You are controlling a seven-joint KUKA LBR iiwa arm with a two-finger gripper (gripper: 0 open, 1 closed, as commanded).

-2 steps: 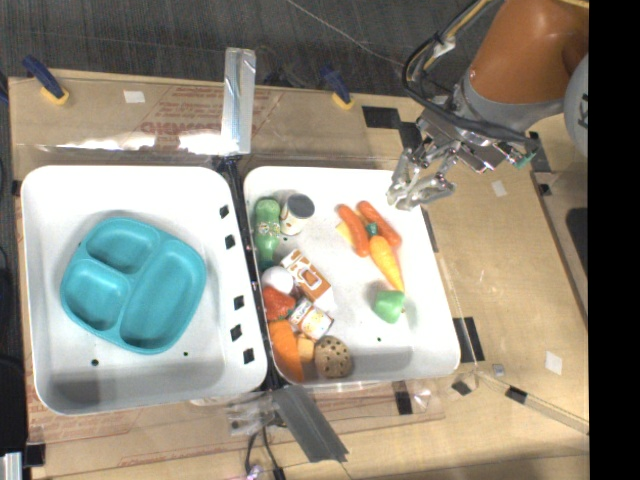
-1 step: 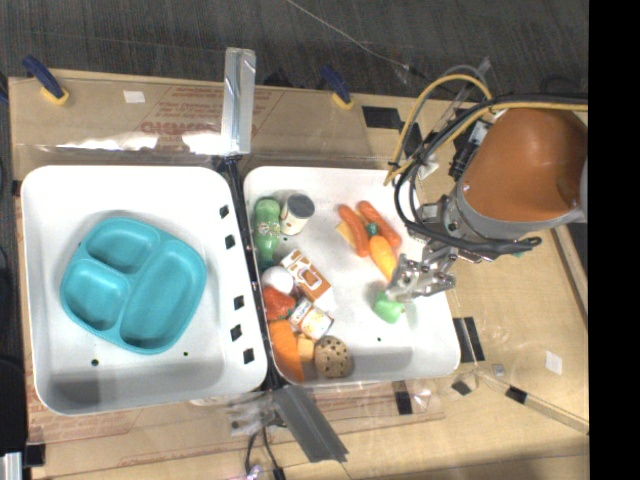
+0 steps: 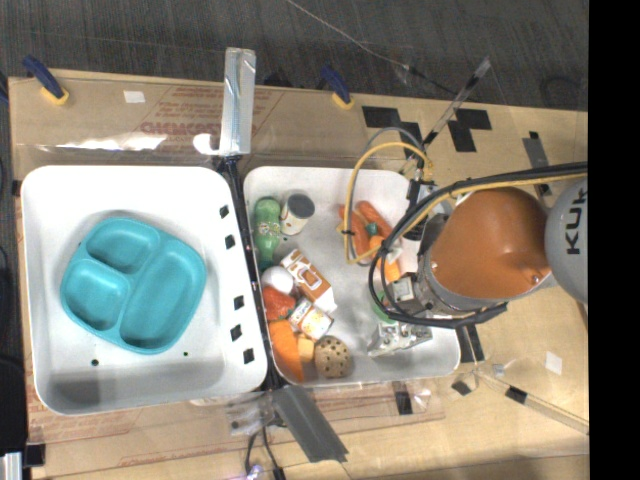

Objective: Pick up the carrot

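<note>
1. Carrot (image 3: 371, 215): orange, lying in the right bin (image 3: 330, 183) near its far edge, towards the right-hand corner, tilted, partly under the yellow cable (image 3: 380, 153) loop.
2. Gripper (image 3: 398, 336) sits low in the same bin near the near-right corner, well apart from the carrot. Whether the fingers are apart or together I cannot tell; they read as a pale metallic blur below the orange band (image 3: 490, 243).
3. Step in hand, as I judge it: reposition over the carrot. The arm should lift clear, travel towards the bin's far edge, line the fingers across the carrot's short axis, then descend straight.
4. Risk: the cable loop lies just over the carrot and could snag or block the descent.
5. Left wall of the right bin is crowded: green item (image 3: 267, 223), small can (image 3: 298, 207), carton (image 3: 308, 278), dotted ball (image 3: 331, 356). Well away from the carrot.
6. Left bin holds a teal divided plate (image 3: 133, 283).
7. Hidden: the carrot's right end and whatever lies beneath the wrist.
</note>
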